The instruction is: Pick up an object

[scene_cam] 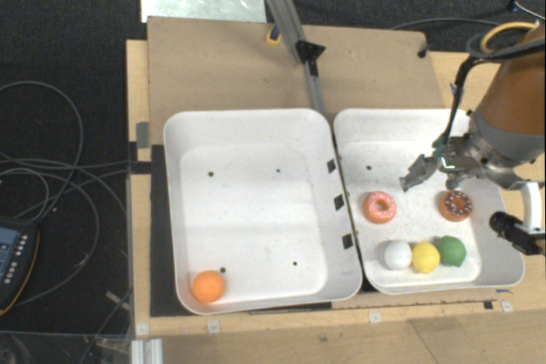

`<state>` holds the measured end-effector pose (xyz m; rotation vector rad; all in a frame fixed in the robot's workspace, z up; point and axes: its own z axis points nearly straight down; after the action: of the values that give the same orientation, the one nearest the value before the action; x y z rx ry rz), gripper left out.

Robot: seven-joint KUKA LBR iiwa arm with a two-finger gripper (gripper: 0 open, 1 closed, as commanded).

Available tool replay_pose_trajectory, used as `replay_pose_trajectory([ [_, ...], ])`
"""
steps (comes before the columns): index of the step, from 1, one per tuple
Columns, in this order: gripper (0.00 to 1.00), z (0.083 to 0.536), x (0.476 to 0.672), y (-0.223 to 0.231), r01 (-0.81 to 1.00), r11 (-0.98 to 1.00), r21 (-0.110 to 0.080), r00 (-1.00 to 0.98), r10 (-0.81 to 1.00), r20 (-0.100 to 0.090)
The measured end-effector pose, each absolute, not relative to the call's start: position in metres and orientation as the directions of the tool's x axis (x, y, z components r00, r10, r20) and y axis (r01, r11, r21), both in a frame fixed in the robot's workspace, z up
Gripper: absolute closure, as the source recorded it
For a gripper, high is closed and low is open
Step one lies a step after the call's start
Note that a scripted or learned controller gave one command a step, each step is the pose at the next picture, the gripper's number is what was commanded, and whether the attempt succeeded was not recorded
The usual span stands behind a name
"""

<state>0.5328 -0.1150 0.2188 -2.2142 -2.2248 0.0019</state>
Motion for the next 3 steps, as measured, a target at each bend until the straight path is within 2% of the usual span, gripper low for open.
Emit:
replay_pose_trajectory([
  [1,0.0,0.221,0.534,-0.115,1.0,0.002,0.001,-0.002,1.0,0.001],
  [3,0.0,0.127,0.543,-0.125,1.0,0.001,-0.003,-0.001,1.0,0.001],
])
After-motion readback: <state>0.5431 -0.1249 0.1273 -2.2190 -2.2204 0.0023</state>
